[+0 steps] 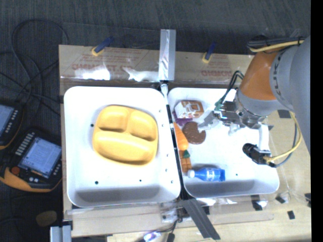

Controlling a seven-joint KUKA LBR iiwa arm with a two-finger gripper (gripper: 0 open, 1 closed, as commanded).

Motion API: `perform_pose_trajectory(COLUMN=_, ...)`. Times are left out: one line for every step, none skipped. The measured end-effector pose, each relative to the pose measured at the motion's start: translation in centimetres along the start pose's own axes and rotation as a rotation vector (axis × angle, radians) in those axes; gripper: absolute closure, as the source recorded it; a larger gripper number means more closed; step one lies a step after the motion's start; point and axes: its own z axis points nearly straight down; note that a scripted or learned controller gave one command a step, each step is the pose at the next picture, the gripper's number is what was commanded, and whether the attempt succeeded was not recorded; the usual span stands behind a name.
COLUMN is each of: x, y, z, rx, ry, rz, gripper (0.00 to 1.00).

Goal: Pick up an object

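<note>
Camera view: the claw (208,121) hangs in the right bin (252,180), its grip state unclear, beside a brown round cookie (194,133); a blue bottle (207,174) lies nearer the front, a yellow tray (125,134) fills the left bin (81,185).

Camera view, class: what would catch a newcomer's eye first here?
The big yellow tray lying in the left bin stands out most. Next comes the arm with its orange band, reaching over the right bin, where a blue bottle lies near the front.
</note>
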Motion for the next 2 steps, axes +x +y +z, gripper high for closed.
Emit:
perform_pose_trajectory(x=2.8, y=1.3, z=-3.0, rx=0.001, ry=0.001, rz=-0.031, gripper=0.0)
perform_pose_trajectory(x=2.3, y=3.7, z=6.4, rx=-0.01, ry=-0.004, rz=-0.317, gripper=0.0)
